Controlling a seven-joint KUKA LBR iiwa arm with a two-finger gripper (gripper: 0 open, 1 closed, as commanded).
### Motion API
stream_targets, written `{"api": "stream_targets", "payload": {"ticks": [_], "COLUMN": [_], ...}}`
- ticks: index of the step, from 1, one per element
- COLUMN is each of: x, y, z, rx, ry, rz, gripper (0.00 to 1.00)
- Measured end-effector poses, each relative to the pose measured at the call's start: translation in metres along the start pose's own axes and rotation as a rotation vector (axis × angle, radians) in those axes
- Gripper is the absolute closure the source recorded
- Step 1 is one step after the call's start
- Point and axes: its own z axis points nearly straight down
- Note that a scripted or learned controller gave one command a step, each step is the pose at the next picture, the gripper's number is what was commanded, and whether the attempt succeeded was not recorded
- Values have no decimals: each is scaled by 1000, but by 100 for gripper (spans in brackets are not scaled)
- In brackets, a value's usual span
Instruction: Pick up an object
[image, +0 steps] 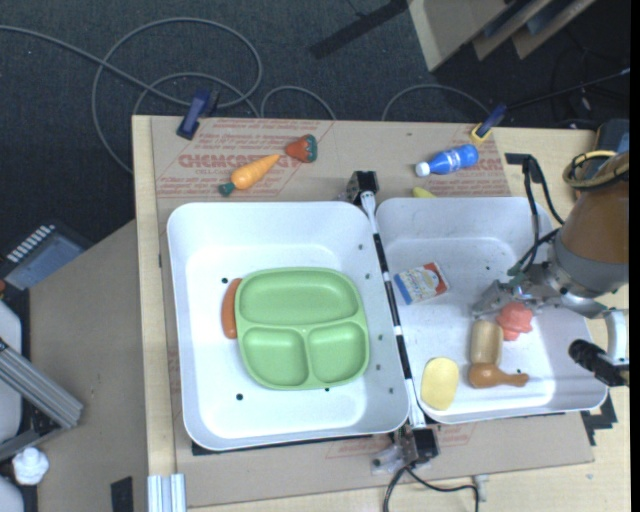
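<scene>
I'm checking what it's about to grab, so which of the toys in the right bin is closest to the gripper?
The pink toy, right at the gripper. The tan piece, brown drumstick, yellow piece and small packet lie farther off.

Bench (150, 300) with two white bins (200, 400) (side by side); toy carrot (252, 172); blue bottle (448, 160)

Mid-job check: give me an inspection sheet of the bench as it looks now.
Surface: two white bins, left bin, right bin, on a cardboard sheet.
Job's things: right bin holds a packet, pink toy, brown toy, yellow piece.
Clutter: green tray in left bin; carrot, blue bottle on cardboard.
Grippers: gripper low over the pink toy.
Cables: loops on the floor.
Surroundings: dark carpet.
</scene>
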Motion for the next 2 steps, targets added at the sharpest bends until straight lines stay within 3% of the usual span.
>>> {"api": "stream_targets", "payload": {"ticks": [1, 2], "x": [-1, -1], "y": [2, 2], "z": [-12, -12], "rx": [-7, -6], "ry": [-3, -2], "rz": [0, 0], "gripper": [100, 0]}}
